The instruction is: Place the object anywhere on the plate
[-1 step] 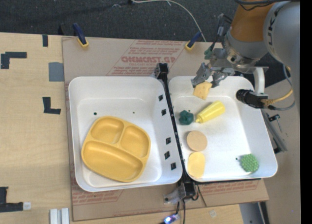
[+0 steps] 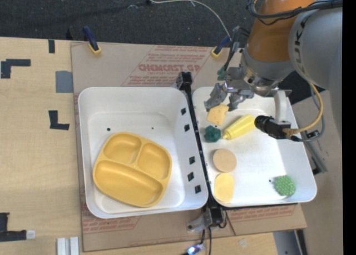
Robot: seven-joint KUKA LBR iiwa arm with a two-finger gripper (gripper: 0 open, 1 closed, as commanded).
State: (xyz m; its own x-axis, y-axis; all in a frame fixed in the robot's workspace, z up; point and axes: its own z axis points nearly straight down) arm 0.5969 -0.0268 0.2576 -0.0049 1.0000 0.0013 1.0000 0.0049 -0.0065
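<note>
While the arm reaches in from the right of the camera view, its gripper [image 2: 224, 100] hangs over the far part of the right bin [image 2: 303, 162], fingers spread, with a yellow wedge [image 2: 217, 115] right under the tips; whether they touch it I cannot tell. Just beyond the wedge lie a dark green piece [image 2: 212, 134] and a yellow corn cob [image 2: 239, 127]. The yellow plate [image 2: 132, 168] sits well apart in the left bin [image 2: 89, 104].
</note>
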